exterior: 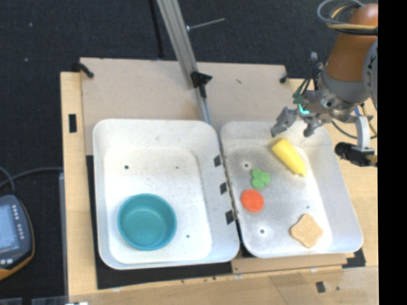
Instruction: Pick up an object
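The yellow object (289, 156) is lying in the right bin (343, 189), near its upper edge, tilted so its long axis is running from upper left to lower right. It is looking like a small moulded toy, probably light and stiff, with a smooth, rounded skin that may be slipping under a loose pinch. The safest hold is likely across its narrow middle, fingers closing at right angles to the long axis, since gripping along the length or near a tapered end could be squeezing it out sideways.

The end effector (297, 124) is hanging just above the upper end of the yellow object, at the bin's far rim. Its two fingers are standing spread apart, with nothing showing between them; whether a fingertip is touching the object cannot be told from this slant.

Other candidates are sitting in the same bin: a green piece (260, 178) and an orange-red disc (252, 201) close together near the left wall, and a tan piece (306, 230) near the front. A teal bowl (147, 220) is resting in the left bin (127, 138).
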`<state>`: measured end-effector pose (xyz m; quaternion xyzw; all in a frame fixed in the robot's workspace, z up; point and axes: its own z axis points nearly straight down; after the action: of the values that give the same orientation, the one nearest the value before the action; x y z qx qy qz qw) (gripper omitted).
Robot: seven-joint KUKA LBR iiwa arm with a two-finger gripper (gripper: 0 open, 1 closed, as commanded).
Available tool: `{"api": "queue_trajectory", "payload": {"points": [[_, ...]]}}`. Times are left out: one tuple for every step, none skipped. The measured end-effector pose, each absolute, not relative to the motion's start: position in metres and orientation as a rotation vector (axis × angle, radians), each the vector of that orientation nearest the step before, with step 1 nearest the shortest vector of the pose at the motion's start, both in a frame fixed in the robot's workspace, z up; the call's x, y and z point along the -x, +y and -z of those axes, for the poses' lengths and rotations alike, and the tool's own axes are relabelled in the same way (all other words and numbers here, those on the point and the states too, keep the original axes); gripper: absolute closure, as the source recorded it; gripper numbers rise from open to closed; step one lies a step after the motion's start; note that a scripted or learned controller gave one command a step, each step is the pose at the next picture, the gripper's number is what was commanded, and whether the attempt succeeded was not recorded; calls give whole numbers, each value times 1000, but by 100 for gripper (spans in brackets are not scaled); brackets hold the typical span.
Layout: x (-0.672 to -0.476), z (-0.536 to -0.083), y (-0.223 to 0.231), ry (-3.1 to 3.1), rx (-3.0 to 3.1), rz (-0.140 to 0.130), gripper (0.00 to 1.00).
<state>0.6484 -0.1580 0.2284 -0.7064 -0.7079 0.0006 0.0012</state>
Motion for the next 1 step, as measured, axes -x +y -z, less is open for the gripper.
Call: {"api": "queue_trajectory", "payload": {"points": [[-649,-231,-158,-2227,2219,0,0]]}}
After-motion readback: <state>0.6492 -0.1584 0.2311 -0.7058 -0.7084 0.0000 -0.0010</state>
